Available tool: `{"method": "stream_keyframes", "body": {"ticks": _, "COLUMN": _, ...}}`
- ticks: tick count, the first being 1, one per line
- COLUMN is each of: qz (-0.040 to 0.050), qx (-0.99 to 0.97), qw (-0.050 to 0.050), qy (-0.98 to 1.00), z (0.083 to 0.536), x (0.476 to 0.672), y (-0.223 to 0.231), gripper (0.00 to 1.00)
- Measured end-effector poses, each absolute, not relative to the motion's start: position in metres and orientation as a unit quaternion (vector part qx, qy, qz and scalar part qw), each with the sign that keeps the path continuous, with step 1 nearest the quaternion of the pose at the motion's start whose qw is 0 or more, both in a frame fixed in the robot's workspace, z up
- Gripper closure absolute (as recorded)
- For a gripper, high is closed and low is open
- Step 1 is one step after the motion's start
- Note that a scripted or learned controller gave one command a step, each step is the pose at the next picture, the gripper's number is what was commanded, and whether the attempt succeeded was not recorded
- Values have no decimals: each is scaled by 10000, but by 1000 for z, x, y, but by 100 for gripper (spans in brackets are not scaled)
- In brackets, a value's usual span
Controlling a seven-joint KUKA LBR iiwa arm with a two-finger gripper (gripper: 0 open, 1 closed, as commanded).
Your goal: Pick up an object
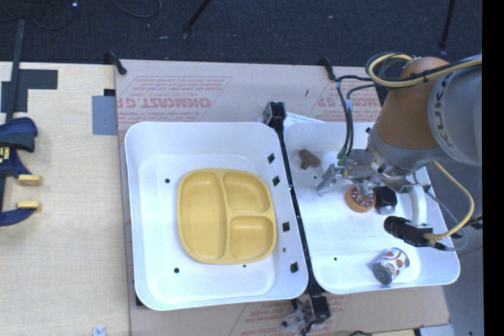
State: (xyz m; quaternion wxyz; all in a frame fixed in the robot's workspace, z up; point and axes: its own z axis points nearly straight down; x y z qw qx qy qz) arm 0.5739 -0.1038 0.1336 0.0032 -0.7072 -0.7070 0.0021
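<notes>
- Orange round object: likeliest pick target, sits in right bin mid-way along, toward its right edge.
- Hand poised directly above it, touching or just short; can't tell which.
- Finger state unreadable from this angle: wrist blocks the tips. No grasp confirmed.
- Arm low over the bin, wrist pointed down, probably lined up for a top-down pinch.
- Other candidates in same bin: brown lump near far-left corner, crumpled can near front-right corner, both well apart from hand.
- Left bin carries yellow divided plate, centred, far from hand.
- Risk: small round piece may squirt sideways on closing.
</notes>
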Motion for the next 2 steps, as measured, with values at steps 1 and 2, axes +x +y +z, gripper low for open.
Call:
{"method": "stream_keyframes", "body": {"ticks": 1, "qz": -9, "qx": -7083, "qw": -93, "qy": -7058, "z": 95, "x": 579, "y": -108, "gripper": 0}}
{"method": "stream_keyframes", "body": {"ticks": 2, "qz": -12, "qx": -7098, "qw": -80, "qy": -7044, "z": 104, "x": 578, "y": -109, "gripper": 100}}
